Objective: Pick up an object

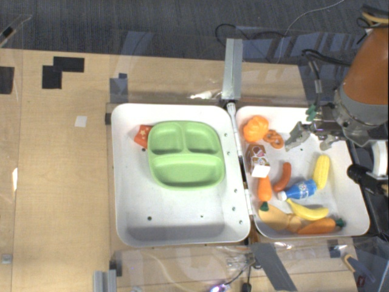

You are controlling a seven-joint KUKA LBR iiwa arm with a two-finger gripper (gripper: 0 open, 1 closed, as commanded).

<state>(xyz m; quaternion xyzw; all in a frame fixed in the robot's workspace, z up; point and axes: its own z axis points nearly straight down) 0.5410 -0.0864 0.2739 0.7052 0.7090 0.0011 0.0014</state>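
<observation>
The right bin (355, 187) holds several toy foods: an orange pumpkin (256, 128), a pretzel (274, 140), a brown packet (258, 154), a red sausage (282, 176), a blue bottle (301, 190), a yellow corn cob (321, 170), a banana (308, 211) and a carrot (318, 225). My gripper (312, 139) hovers over the upper part of this bin, right of the pretzel and above the corn cob. It is open, with its fingers spread and only bare bin floor between them.
The left bin (130, 212) carries a green divided plate (185, 152) with a red piece (142, 136) at its upper left corner. A grey divider post (232, 72) stands behind the bins. The arm's orange band (368, 66) looms at the right.
</observation>
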